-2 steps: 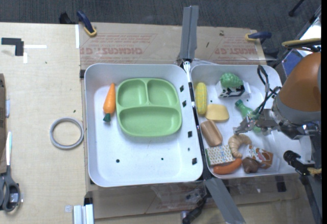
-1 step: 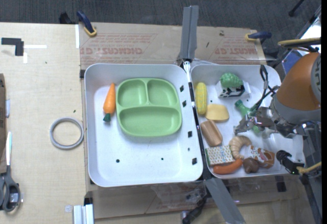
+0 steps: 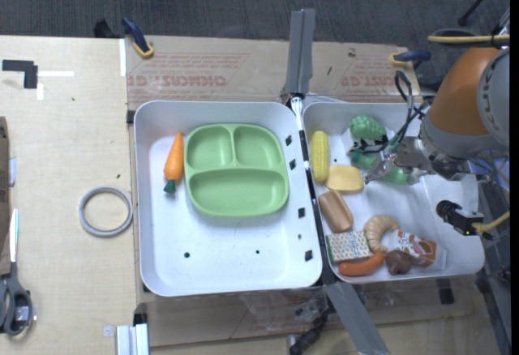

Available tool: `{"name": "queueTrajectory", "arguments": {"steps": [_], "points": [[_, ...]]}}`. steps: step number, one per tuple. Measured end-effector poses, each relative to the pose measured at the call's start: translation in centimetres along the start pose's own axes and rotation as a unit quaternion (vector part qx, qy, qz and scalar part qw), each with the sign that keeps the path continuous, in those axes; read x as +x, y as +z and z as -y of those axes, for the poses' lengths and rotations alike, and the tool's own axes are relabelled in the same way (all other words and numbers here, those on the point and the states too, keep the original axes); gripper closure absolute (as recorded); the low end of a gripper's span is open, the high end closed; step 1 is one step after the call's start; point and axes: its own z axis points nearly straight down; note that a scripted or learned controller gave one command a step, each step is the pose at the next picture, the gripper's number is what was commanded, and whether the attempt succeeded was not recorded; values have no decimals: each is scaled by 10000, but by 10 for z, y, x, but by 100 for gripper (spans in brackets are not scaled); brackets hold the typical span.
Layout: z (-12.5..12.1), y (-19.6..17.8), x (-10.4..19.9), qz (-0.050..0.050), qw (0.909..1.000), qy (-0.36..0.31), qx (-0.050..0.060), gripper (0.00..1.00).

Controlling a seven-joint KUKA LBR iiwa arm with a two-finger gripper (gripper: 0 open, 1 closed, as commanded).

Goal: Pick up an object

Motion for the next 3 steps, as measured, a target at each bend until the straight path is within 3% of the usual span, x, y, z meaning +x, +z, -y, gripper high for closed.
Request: {"name": "queueTrajectory", "arguments": {"steps": [1, 2, 3], "points": [[-31, 12, -13, 10, 9976, -685, -8, 0], [-72, 20, -40, -97, 9957, -872, 291, 0], [-70, 12, -40, -83, 9954, -894, 328, 100]]}}
